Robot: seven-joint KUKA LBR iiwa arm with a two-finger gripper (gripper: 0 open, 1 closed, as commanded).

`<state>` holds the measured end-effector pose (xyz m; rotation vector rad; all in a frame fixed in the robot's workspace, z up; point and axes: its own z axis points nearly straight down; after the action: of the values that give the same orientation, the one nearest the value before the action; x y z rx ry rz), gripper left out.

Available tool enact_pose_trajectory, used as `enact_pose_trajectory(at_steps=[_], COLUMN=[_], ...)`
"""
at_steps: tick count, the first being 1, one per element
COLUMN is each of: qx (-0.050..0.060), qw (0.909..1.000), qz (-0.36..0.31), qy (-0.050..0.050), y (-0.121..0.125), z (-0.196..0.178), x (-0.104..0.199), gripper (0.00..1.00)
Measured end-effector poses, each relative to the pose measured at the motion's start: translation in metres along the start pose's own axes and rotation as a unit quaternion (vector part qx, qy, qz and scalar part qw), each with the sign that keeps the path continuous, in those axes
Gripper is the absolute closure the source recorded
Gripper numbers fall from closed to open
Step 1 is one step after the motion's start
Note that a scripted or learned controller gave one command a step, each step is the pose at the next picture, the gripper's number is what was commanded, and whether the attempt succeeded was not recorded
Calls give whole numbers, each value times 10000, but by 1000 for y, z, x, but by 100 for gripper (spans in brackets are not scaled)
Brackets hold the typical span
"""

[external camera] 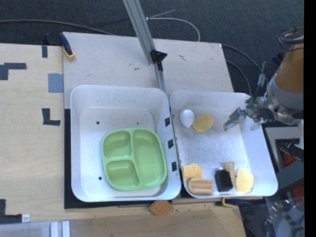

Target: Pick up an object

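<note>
The gripper's (pixel 235 120) fingers look slightly apart with nothing between them, low over the right bin (pixel 256 147), at three o'clock from the yellow disc (pixel 203 122) and white egg (pixel 186 117). I'd centre over the disc, clear of the egg, before descending. No legible writing anywhere.

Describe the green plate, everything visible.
The green plate is a pale green divided tray, plastic by its look, with rounded corners and three compartments: one long on the right, two smaller on the left. It lies flat, right side up, slightly rotated, in the left bin, toward the front right corner. Nothing sits in it.
</note>
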<state>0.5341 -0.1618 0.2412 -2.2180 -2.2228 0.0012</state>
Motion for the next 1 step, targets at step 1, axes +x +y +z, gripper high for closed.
enact_pose_trajectory(at_steps=[1], qx=[-1], qw=[10000], qz=[1], qy=[0], y=[0], z=[0], x=[0], gripper=[0])
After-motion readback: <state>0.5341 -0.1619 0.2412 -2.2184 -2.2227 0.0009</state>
